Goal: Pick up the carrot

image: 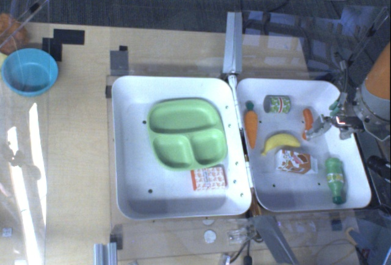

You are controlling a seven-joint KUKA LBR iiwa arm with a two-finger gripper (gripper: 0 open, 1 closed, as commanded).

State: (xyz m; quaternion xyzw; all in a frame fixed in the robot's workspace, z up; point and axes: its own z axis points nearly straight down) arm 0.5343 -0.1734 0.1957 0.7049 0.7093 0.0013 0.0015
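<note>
The carrot point(250, 126), orange with a green top, lies lengthwise along the left wall of the right bin point(360, 196). My gripper point(316, 128) hangs over the right part of that bin, about a hand's width to the right of the carrot and apart from it. Its tip sits just beside a small red-orange item point(307, 116). The grey arm point(372, 108) comes in from the right edge.
The right bin also holds a green-labelled can point(277, 104), a banana point(280, 141), a brown-and-white packet point(294, 162) and a green bottle point(334, 179). The left bin point(125, 196) holds a green divided plate point(186, 138) and a red-and-white packet point(209, 178). A blue bowl point(29, 71) stands far left.
</note>
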